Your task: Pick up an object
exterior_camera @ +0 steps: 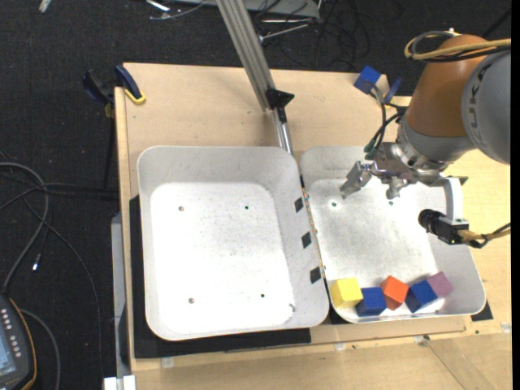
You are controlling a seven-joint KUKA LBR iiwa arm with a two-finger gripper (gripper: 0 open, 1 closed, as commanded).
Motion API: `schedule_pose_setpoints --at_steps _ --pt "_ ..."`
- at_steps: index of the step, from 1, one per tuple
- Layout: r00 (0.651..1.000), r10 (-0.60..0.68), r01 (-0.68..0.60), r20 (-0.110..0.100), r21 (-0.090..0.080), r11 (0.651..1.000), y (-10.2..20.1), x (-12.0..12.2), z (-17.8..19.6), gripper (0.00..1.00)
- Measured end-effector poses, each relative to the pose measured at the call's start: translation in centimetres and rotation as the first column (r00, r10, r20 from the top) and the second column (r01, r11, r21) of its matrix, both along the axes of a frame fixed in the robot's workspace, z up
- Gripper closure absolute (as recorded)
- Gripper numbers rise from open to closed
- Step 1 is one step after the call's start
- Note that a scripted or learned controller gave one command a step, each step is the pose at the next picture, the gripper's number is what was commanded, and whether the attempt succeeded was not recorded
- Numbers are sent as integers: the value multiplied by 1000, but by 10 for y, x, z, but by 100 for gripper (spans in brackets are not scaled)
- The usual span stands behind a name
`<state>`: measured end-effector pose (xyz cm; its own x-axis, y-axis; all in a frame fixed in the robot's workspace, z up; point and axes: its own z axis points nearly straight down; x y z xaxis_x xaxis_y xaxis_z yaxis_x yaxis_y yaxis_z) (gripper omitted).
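the claw (375, 180) hangs over the far end of the right bin (366, 234), its two fingers spread wide with nothing between them. the grey arm (455, 96) reaches in from the right, its orange band just above the wrist. the blocks lie well apart from the claw, in a row along the near edge of that bin: a yellow block (346, 291), a blue block (371, 301) touching it, an orange block (396, 290), another blue block (421, 295) and a purple block (440, 283) at the right corner. the left bin (215, 242) sits beside it on the worktop (195, 104).
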<state>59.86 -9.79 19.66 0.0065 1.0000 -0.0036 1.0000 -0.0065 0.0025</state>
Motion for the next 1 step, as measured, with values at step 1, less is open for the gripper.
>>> schedule_pose_setpoints --at_steps 1 --pt "1000 3 -3 -5 2 1000 -17 -34 -14 0"
